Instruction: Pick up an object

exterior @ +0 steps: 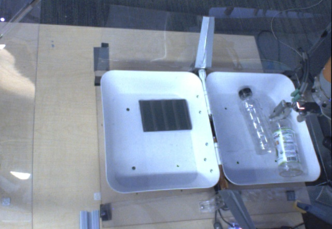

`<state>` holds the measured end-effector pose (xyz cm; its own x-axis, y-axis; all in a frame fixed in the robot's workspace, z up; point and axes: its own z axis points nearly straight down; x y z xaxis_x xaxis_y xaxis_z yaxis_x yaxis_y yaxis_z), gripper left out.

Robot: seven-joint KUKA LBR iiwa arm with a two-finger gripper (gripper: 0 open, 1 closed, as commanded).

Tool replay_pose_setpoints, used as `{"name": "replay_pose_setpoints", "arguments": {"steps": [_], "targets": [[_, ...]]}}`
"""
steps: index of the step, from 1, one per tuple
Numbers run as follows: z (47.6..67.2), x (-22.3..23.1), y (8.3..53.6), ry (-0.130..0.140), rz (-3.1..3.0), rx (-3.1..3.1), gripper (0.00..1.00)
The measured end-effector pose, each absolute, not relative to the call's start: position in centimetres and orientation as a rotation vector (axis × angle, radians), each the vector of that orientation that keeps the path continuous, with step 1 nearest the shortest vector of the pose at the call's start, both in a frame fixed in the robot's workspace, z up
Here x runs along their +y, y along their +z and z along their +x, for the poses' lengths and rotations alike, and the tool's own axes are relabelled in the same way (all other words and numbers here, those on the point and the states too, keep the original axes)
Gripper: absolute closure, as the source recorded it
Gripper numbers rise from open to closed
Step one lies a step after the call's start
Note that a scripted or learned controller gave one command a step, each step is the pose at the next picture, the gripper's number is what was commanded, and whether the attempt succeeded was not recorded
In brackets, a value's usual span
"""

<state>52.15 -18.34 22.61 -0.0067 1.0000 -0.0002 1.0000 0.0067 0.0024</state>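
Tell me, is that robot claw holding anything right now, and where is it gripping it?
Nothing is held. The gripper hangs over the right bin, just above the two clear bottles lying there, with neither between its fingers.

Arm (322,84) cut off at right edge

Cool even light, slightly soft

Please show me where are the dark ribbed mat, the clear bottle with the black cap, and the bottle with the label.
dark ribbed mat (165,115), camera view, centre of the mat.
clear bottle with the black cap (257,122), camera view, middle of its body.
bottle with the label (286,146), camera view, on the label.
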Motion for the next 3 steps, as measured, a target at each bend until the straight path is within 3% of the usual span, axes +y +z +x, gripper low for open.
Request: {"name": "replay_pose_setpoints", "arguments": {"steps": [1,2,3], "targets": [[58.1,-18.6,10.5,0.015,1.889,2.497,0.00],[66.6,-20.9,8.6,-0.010,1.907,2.509,0.00],[66.6,-20.8,8.6,-0.011,1.837,2.562,0.00]]}}
